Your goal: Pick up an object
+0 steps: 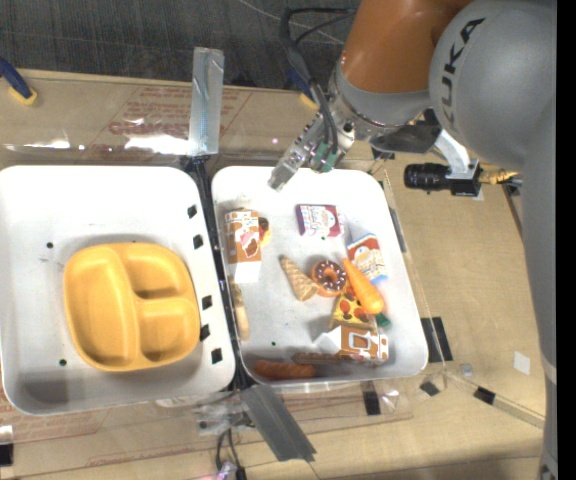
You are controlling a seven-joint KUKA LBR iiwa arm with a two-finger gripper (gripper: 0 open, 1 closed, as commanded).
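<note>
All pickable objects lie in the right bin [268, 343]. A brown-and-white carton [244, 235] lies flat near its left wall. A purple-and-white packet [317, 219] lies toward its far wall. At its centre an ice-cream cone [297, 277] touches a chocolate doughnut [327, 275]. An orange carrot [366, 289] lies tilted beside a pizza slice [347, 312]. A sausage [286, 370] lies along its near wall.

Gripper [290, 169] low; arm [488, 58] overhead
</note>
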